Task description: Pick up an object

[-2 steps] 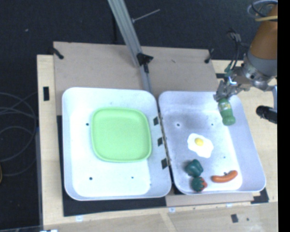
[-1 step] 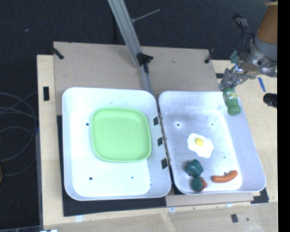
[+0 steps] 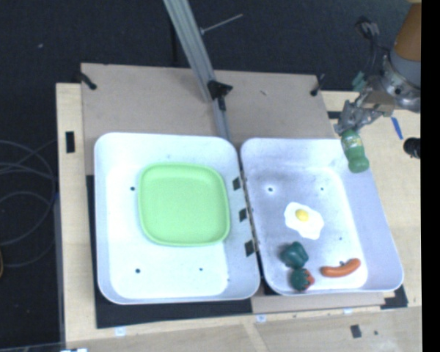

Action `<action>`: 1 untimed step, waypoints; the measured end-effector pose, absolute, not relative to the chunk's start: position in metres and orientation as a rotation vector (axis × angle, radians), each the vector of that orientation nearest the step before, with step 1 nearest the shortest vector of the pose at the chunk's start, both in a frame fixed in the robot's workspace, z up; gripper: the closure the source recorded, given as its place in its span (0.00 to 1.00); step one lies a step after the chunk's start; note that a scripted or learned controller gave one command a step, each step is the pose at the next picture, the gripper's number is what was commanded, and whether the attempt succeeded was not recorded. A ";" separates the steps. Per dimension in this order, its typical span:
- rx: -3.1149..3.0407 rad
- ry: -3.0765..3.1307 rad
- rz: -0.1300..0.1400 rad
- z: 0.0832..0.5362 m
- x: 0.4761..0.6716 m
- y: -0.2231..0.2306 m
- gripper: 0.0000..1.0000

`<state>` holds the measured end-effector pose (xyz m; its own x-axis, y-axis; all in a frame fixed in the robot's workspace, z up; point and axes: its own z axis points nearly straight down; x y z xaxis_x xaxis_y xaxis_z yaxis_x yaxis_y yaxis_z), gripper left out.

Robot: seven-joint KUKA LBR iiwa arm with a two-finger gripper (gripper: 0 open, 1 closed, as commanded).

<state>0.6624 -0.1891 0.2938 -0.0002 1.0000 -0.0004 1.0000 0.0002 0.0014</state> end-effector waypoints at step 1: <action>2.218 2.225 0.000 0.279 0.671 -0.136 1.00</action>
